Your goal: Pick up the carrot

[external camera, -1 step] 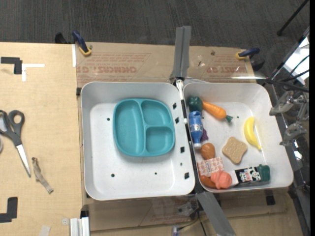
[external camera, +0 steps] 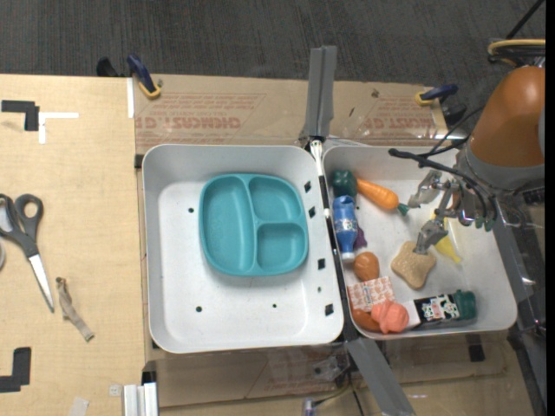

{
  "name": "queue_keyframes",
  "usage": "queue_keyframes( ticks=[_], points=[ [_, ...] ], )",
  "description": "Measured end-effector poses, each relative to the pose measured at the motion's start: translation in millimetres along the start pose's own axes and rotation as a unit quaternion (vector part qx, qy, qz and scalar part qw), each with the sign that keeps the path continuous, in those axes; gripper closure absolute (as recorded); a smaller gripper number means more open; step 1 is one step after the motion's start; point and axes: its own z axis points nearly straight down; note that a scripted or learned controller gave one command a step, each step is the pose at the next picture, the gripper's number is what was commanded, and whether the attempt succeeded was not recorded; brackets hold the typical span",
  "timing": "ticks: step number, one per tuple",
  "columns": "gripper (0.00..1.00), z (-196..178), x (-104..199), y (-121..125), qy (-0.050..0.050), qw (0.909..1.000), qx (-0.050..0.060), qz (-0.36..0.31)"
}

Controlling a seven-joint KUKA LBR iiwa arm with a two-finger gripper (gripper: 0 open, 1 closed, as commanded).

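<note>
In the right bin (external camera: pixel 496 277), at about 11 o'clock from its middle: the carrot (external camera: pixel 378 194), lying flat, thick end toward 10 o'clock and narrow end toward 4 o'clock. Not gripped, free on the white floor. At 9 o'clock from it, very near: a dark green item (external camera: pixel 342 180). Just below that, along the bin's left wall: a blue bottle (external camera: pixel 344 224).

At 4 o'clock from the carrot, near but apart from it: the gripper (external camera: pixel 425 217), reaching in from 3 o'clock. Fingers spread apart, with nothing between them. Upper fingertip close to the carrot's narrow end, no visible contact. Lower fingertip over the top edge of a beige bread-like piece (external camera: pixel 414 267); touching or only above it, cannot tell.

At 3 o'clock from the beige piece: a small yellow item (external camera: pixel 448 250). At 9 o'clock from it: a brown egg-shaped thing (external camera: pixel 367 264). Along the bin's 6 o'clock wall: a patterned packet (external camera: pixel 368 295), a pink item (external camera: pixel 392 317), a black and green pack (external camera: pixel 444 308).

In the left bin (external camera: pixel 169 258): a teal divided plate (external camera: pixel 254 224). Far at 9 o'clock, on the wooden bench (external camera: pixel 78 189): scissors (external camera: pixel 26 232).
</note>
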Motion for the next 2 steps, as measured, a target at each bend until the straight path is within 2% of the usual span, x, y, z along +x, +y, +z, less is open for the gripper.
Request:
queue_keyframes(
  ticks=[1, 2],
  points=[
    [0.00, 32.2, -59.5, 48.1, -0.002, 0.9999, 0.000, 0.010],
    [1.00, 20.6, -61.4, 49.2, -0.006, 1.0000, 0.001, 0.008]
  ],
)
